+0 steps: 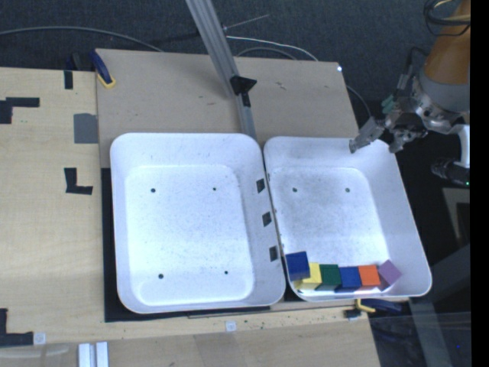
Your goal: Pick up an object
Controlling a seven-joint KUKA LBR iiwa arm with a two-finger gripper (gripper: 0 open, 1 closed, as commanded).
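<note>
Nearest to me, along the 6 o'clock wall of the right bin [405,205], sits a tight row of small blocks: a blue block [297,264] stacked on a yellow block [310,280], then a green block [329,274], a second blue block [350,277], an orange block [368,275] and a purple block [389,271] at the row's 3 o'clock end. They touch one another and press against the bin's curved lip. Any of them would serve as the object to pick. The left bin [122,205] lies beside it on the table [46,228], their rims meeting in the middle.

That packing is the trouble I foresee. With blocks shoulder to shoulder and hard against the wall, the fingers have little room to drop on either side of one piece; they could land on top of a neighbour, shove the row along, or close on two at once. The sloping wall could also deflect a finger and let a block squirt out. The purple one, at the free end and slightly turned, looks like the easiest candidate, as does the raised blue one.

As for the arm [447,60], it reaches in from 3 o'clock, its wrist tilted down and toward 9 o'clock, so the end effector [365,138] hangs over the right bin's rim at about 1 o'clock, well apart from the blocks. It carries nothing that I can make out, and from this angle I cannot tell how wide it stands. It has the full depth of the bin to cross toward 6 o'clock before any attempt.
</note>
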